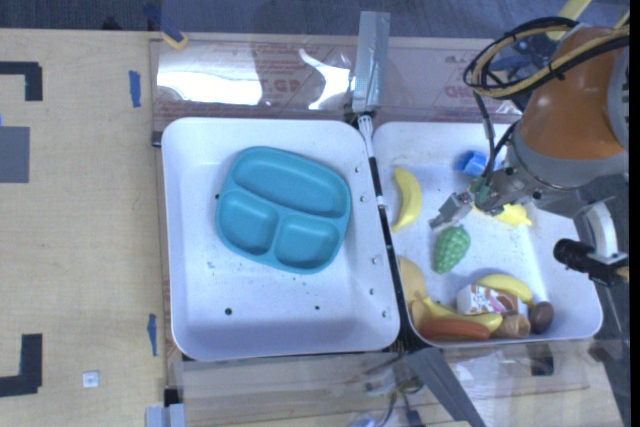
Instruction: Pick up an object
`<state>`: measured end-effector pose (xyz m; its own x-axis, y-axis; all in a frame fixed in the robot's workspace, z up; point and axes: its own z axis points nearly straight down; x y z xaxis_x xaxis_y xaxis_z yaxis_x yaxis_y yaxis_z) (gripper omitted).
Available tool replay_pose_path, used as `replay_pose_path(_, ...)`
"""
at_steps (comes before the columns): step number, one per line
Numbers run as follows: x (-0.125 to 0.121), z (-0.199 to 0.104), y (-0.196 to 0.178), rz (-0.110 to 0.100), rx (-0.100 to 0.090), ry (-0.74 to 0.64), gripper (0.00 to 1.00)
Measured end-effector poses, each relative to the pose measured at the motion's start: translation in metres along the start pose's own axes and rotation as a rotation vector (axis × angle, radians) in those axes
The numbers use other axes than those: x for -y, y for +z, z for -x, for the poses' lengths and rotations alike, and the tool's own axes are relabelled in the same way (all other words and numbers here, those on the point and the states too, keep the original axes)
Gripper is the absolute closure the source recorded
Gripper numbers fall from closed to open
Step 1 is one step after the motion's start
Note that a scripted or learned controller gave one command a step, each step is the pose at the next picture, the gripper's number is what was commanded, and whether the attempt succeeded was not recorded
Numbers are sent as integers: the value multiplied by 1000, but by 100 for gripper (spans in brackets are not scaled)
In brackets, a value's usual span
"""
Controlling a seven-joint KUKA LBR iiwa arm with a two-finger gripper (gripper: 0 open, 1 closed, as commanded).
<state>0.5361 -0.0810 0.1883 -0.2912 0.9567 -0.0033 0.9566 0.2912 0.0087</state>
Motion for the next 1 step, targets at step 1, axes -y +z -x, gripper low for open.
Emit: replay_pose_path(1, 5, 18, 96, -7, -3, -48, 0)
